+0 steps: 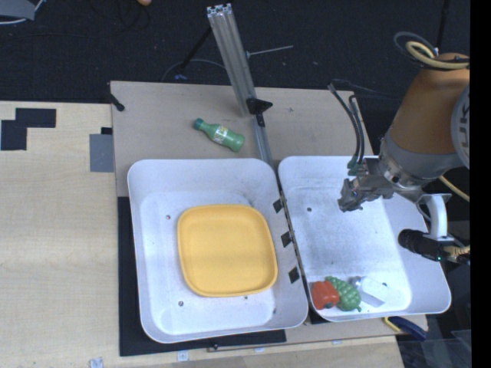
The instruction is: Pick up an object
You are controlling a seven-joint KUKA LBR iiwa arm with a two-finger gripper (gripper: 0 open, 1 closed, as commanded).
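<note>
My gripper [351,199] hangs over the right bin [337,236], near its upper middle, with nothing visible between its tips. At that bin's near edge lie a red pepper-like piece [324,294] and a green bumpy piece [347,295] side by side, with a pale flat item [371,293] just right of them. They are well below the gripper and apart from it. A yellow square plate [227,249] fills the middle of the left bin [153,198].
A green bottle [219,133] lies on its side on the bench behind the left bin. A slanted aluminium rail [238,56] rises behind the bins. Black clips [285,238] sit along the divide between bins. A black cable [354,125] runs down to the gripper.
</note>
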